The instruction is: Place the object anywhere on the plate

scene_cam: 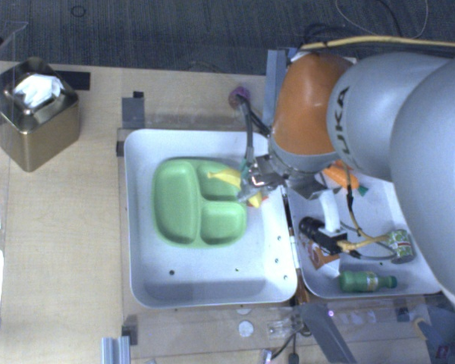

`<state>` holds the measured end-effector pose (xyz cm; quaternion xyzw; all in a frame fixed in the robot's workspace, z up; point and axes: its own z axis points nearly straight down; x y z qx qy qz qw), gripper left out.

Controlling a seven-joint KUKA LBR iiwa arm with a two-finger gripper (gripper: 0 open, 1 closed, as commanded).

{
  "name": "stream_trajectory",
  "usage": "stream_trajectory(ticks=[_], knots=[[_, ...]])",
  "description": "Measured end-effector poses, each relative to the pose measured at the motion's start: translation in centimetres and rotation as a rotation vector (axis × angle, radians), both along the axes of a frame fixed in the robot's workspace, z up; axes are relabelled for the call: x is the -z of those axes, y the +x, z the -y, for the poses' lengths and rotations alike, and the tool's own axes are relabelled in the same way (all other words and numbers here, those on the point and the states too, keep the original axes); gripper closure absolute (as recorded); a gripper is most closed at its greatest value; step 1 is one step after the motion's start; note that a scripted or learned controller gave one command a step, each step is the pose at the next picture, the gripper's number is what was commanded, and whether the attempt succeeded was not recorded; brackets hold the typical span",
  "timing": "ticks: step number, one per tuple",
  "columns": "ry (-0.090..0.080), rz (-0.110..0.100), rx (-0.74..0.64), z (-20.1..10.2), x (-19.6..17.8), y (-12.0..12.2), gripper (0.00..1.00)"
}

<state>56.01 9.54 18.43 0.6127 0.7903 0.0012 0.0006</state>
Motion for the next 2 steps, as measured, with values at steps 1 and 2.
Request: stream_trajectory(ticks=[1, 2], knots=[[0.000, 0.001, -0.211, -4.05, 5.35, 2.48, 1.00], [0.000, 0.001, -0.210, -4.01, 5.33, 2.49, 0.00]])
